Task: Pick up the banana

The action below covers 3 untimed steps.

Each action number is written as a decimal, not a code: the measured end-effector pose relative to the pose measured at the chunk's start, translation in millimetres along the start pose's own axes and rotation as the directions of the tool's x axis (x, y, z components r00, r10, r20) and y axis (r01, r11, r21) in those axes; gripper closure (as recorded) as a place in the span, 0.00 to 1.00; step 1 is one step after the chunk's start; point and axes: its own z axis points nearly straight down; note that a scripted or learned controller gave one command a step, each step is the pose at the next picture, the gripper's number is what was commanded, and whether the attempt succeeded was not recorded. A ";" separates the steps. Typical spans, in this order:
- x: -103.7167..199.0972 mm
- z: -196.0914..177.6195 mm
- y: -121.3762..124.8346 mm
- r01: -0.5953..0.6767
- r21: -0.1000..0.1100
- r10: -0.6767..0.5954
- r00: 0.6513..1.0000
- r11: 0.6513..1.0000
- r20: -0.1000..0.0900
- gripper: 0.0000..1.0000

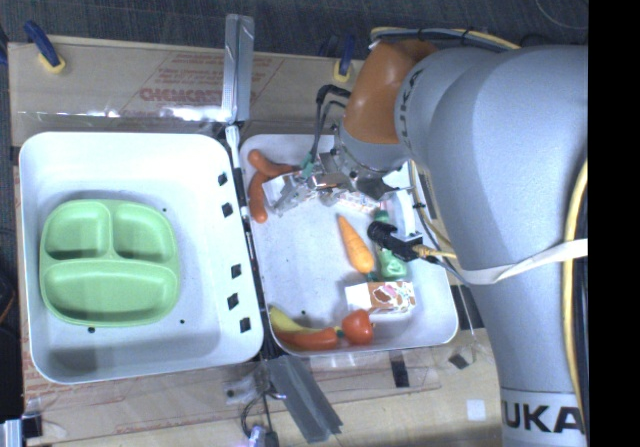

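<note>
The banana (282,317) is yellow and lies at the front left corner of the right bin (300,265), partly tucked behind a red chili pepper (310,339). My gripper (292,188) is at the far left part of the same bin, well away from the banana and right beside a brown sausage (257,193). Its fingers stand open with nothing between them.
In the right bin lie an orange carrot (355,243), a red tomato (358,327), a small printed box (381,296) and a green item (392,265). The left bin (120,160) holds a green divided plate (108,261). My arm covers the right bin's far right side.
</note>
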 end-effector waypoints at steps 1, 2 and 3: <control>-22.8 0.4 -68.1 -0.033 -0.031 0.033 0.999 0.999 0.002 0.00; -79.3 -2.3 -19.3 0.080 -0.033 -0.080 0.997 0.996 0.006 0.00; 6.8 -5.4 -10.7 0.257 -0.029 -0.257 0.966 0.966 0.010 0.00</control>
